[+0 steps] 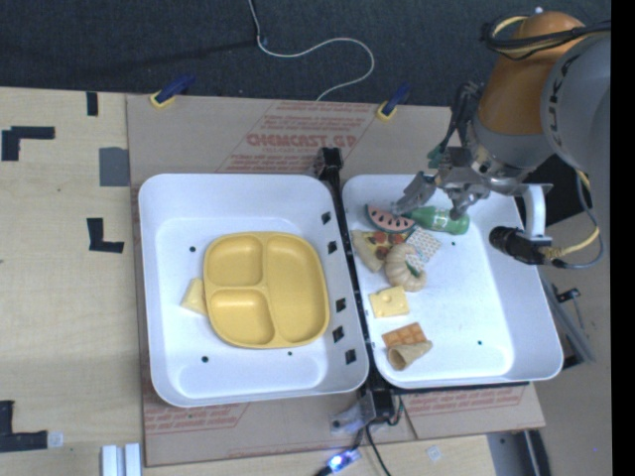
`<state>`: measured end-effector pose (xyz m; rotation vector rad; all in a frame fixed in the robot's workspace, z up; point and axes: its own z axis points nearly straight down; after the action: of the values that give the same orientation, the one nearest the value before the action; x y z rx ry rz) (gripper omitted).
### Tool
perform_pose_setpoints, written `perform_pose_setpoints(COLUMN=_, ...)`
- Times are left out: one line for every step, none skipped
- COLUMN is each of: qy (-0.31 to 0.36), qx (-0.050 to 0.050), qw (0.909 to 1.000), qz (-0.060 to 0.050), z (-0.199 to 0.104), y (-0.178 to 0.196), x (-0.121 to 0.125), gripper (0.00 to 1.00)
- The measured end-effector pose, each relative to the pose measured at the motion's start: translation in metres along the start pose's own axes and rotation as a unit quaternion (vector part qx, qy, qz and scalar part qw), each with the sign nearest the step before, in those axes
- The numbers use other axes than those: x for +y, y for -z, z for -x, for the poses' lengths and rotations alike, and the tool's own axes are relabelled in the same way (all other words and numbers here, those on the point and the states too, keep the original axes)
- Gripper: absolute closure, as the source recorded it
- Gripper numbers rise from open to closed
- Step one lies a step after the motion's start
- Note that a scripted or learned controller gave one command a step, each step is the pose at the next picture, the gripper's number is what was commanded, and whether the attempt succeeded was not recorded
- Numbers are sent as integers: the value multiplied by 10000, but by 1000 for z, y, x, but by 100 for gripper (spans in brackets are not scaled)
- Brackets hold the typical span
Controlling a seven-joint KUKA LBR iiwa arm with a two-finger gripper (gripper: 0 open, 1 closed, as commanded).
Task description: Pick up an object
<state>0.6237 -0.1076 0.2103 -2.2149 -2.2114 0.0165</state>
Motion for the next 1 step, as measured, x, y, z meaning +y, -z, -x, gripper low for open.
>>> perform_pose_setpoints(qy=14, qx=-6, qw=10000, qz=69, z=0, y=9, x=3, gripper=0)
